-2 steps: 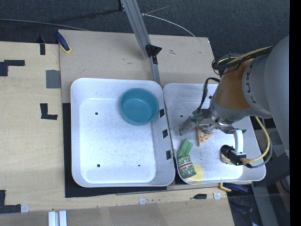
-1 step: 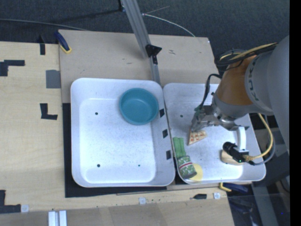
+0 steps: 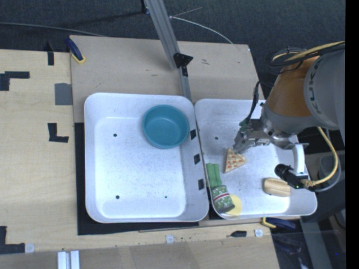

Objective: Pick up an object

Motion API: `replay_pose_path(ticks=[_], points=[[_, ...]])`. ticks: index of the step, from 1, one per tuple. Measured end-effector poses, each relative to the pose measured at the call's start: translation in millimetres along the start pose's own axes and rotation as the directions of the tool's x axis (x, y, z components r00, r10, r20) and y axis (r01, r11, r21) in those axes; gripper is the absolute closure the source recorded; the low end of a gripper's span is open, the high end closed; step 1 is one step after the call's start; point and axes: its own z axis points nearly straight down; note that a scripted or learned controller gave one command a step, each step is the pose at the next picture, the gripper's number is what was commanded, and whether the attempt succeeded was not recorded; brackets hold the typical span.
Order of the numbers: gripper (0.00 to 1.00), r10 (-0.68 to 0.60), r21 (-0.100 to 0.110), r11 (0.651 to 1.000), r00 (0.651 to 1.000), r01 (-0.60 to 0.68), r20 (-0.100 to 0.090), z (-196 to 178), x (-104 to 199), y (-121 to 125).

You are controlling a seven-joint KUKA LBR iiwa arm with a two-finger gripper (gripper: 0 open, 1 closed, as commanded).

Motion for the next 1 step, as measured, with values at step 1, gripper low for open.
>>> replay_pose_path(ticks=[1], points=[[1.0,-0.001,-0.003,1.0,1.0,0.001,0.001,-57.7,4.9,-6.8]])
